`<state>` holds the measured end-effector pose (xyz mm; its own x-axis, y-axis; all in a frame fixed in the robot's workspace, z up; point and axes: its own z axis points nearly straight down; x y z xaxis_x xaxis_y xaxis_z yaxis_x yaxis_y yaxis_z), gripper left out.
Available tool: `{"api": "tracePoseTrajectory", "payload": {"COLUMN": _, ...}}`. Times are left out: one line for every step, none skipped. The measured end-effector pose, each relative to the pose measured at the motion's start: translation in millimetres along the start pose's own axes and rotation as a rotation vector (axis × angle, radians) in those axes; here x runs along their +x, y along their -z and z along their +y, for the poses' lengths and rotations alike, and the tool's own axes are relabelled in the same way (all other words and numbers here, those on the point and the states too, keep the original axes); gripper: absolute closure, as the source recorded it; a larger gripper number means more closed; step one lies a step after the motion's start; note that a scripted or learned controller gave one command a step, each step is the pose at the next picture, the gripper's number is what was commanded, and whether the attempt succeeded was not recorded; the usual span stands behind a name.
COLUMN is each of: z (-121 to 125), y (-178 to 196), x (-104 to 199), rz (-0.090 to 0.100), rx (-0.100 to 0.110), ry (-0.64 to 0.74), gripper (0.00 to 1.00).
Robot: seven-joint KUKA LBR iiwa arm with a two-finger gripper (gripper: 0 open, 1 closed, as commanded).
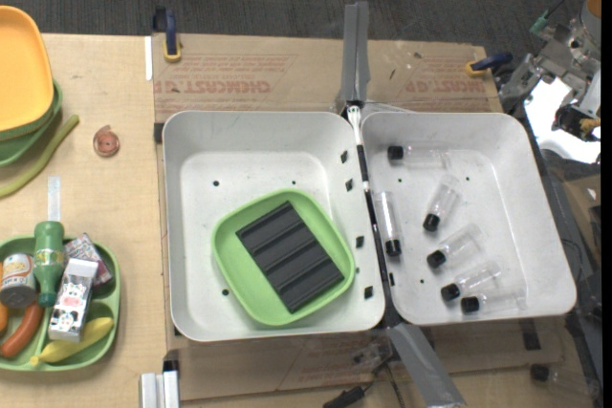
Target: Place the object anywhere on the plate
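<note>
— Green plate (284,259) lies in the left bin (191,158), a black ribbed insert (290,257) on it. Vials?

— Six clear vials with black caps (438,208) scattered in the right bin (521,205); none on the plate.

— Gripper?

— Arm (564,62) at the upper right, outside the bins. Its grip state: cannot tell.

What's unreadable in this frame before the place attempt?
- Pincer: cut off by the right edge and blurred; its state can't be read.
- Vials: clear plastic on the white right bin; bodies barely show, so the count is uncertain.
- Yellow plate: cut by the left edge.
</note>
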<state>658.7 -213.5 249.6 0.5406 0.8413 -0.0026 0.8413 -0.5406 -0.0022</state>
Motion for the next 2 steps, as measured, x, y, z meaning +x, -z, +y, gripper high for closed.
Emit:
{"api": "tracePoseTrajectory", "payload": {"z": -2.6, "y": 2.1, "x": 3.4, "rz": 0.000, "rx": 0.000, "ry": 0.036, "gripper": 0.00}}
{"api": "tracePoseTrajectory", "payload": {"z": -1.7, "y": 5.4, "x": 1.6, "rz": 0.001, "rx": 0.000, "ry": -0.034, "gripper": 0.00}}
